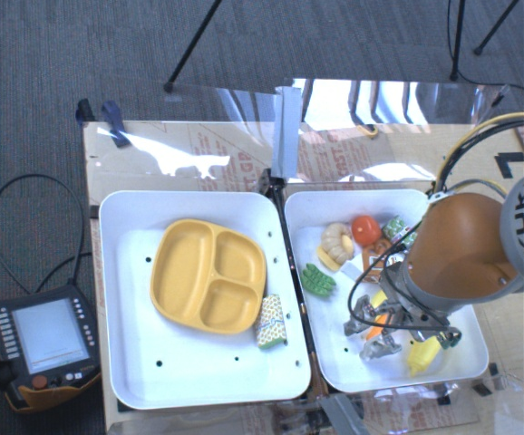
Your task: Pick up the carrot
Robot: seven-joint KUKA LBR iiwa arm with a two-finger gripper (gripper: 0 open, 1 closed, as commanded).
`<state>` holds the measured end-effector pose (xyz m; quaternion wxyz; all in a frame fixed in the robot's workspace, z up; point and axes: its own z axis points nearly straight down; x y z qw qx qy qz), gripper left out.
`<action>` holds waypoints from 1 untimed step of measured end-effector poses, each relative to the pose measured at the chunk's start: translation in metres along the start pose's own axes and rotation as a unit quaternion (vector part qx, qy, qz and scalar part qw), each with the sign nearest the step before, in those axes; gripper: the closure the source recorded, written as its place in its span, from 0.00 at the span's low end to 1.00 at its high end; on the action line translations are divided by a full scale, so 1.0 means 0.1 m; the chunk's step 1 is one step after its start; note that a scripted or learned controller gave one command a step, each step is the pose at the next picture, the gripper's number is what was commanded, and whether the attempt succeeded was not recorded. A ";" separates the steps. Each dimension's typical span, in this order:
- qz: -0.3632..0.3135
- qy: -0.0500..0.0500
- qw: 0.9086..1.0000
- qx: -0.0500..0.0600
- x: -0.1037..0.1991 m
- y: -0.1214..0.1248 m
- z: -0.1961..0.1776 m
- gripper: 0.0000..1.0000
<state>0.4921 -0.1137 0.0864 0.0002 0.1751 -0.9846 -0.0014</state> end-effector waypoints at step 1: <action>-0.110 -0.002 0.994 0.002 0.16 -0.56 -1.02 1.00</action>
